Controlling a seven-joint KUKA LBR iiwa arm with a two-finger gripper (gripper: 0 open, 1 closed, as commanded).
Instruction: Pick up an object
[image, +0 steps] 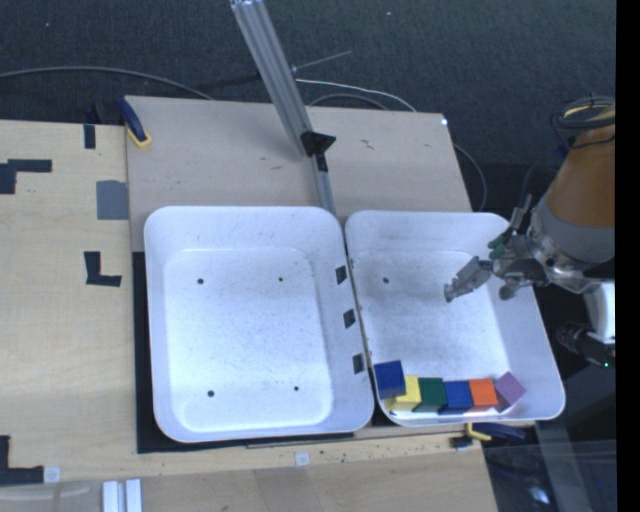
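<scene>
A row of small blocks lies along the near wall of the right bin (520, 330). From left to right they are a blue block (389, 377) sitting partly on a yellow block (406, 397), a green block (431, 392), a second blue block (458, 396), an orange block (483, 393) and a purple block (509, 386). My gripper (478, 292) hangs over the right half of that bin, well behind the blocks and apart from them. Its fingers are spread open and hold nothing.
The left bin (160, 300) adjoins the right one, with black clips along their shared wall. A slanted metal pole (275, 70) rises behind the bins. A yellow-tipped tool (136, 125) lies at the bench's back left, and cables run behind.
</scene>
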